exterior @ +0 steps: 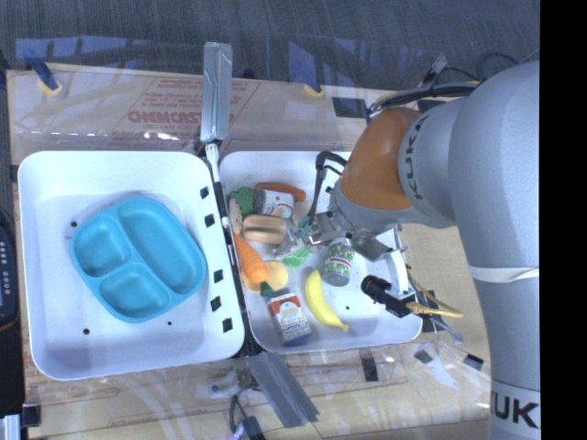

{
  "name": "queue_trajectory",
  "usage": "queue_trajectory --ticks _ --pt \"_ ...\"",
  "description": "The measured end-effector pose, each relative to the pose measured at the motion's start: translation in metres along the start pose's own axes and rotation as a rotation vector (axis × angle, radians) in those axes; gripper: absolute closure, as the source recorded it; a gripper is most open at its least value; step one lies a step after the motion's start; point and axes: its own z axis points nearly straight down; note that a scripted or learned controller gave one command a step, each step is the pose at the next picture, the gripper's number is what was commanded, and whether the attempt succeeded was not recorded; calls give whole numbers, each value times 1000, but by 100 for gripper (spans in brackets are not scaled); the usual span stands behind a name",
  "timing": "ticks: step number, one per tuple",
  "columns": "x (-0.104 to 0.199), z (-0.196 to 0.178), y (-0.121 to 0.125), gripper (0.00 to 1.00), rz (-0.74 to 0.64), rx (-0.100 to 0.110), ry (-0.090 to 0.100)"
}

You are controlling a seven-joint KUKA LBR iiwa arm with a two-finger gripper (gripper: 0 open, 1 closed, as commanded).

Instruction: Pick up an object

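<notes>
White right bin (394, 330) crowded with toy food, end effector (323, 236) lowered among it.
A banana (325, 302), carrot (251, 259) and small carton (290, 318) are seen there; "KUKA" is read on the arm (477, 163), "CHEMCAST" on the counter (165, 115).

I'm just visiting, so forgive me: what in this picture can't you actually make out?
- Gripper: the arm's orange band and wrist cover it from above, so whether it grips anything is hidden.
- Pile of toy food beside it: the pieces overlap and are too small to name surely.
- Label on the small carton: too blurred to read.
- Printing on the can: too small.
</notes>
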Motion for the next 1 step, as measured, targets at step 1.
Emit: queue_trajectory --ticks 1 --pt "68 -101 80 100 -26 -13 -3"
